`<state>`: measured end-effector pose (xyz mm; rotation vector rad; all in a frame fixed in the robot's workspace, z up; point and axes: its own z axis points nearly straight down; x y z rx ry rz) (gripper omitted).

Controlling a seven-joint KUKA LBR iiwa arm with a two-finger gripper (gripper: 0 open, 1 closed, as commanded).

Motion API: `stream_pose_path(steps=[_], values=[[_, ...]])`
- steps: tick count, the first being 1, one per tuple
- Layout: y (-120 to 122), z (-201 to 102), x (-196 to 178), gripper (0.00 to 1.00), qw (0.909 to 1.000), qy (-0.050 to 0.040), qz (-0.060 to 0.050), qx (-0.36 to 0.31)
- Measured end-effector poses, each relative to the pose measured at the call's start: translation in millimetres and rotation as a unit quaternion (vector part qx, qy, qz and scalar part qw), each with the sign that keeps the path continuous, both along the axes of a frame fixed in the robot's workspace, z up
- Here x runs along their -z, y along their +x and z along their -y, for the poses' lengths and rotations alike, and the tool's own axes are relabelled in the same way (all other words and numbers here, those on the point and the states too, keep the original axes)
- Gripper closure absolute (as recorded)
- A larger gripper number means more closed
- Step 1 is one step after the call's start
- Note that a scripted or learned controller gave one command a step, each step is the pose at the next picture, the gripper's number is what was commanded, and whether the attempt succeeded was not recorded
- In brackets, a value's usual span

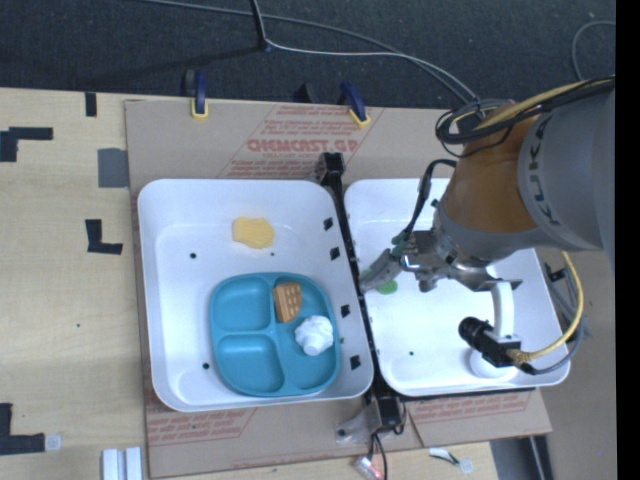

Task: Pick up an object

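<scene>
My gripper (381,272) hangs low in the right bin (440,368), close to that bin's left wall, under the grey and orange arm (500,183). A small green object (388,288) lies on the bin floor just beneath the gripper's tip, partly hidden by it. In the left bin (170,268) sits a blue divided tray (240,353). It holds a brown waffle-like piece (287,301) and a white crumpled object (314,335). A yellow object (253,232) lies on the bin floor behind the tray.
A black divider (345,243) with clips runs between the two bins. A black and white fitting with a yellow cable (492,343) hangs from the arm over the right bin's front right. Cardboard (270,138) lies under both bins.
</scene>
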<state>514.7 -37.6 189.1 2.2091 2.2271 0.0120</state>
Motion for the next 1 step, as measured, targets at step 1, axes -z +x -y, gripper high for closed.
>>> stream_pose_path(steps=[1], values=[[-29.0,-12.1,-46.6,0.0,1.0,-0.0007,-0.003,0.003]])
